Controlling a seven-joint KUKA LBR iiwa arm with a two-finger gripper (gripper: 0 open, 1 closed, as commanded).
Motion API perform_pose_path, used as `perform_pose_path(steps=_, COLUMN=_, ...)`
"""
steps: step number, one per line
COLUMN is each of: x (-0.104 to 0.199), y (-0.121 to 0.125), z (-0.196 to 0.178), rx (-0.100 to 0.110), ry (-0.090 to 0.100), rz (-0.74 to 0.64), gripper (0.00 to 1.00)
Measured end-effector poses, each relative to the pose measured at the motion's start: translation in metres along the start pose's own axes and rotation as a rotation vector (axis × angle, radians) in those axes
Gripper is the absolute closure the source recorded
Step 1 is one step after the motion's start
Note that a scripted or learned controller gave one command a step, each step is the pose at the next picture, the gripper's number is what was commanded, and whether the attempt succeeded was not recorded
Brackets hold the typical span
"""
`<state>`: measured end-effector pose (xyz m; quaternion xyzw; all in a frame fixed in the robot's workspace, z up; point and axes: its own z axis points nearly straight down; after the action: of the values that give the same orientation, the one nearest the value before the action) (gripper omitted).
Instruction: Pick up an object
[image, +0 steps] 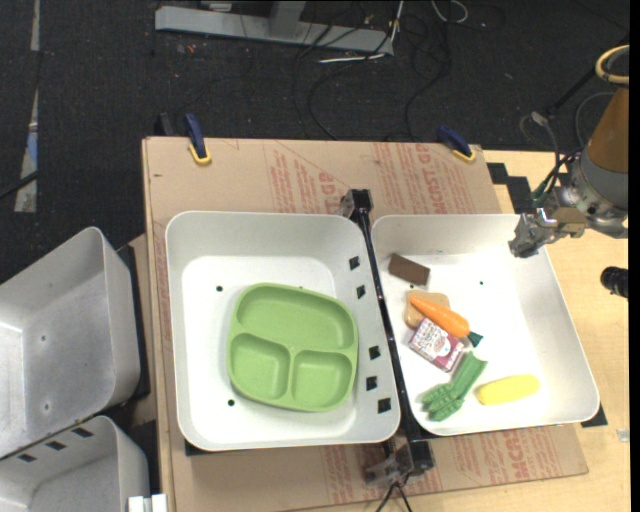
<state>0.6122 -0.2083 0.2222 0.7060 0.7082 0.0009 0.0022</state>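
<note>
The right bin (540, 300) holds several toy foods. A brown block (408, 268) lies near its back left. An orange carrot (440, 313) rests over a tan piece, beside a pink-and-white packet (436, 344). A green vegetable (454, 388) and a yellow piece (507, 389) lie near the front. My gripper (527, 240) hangs over the bin's back right rim, well apart from all of them. The orange-banded wrist (610, 150) rises behind it at the right edge.
The left bin (200, 250) holds a green divided plate (293, 346). A black divider (378, 320) runs between the bins. Blue-and-yellow clamps (197, 140) grip the cardboard board's back edge. White tubs (60, 330) stand off the board's left.
</note>
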Motion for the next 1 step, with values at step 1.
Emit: perform_pose_path(steps=1, x=-0.0080, y=0.0008, z=-0.0459, rx=0.000, ry=0.000, rz=0.000, gripper=1.00)
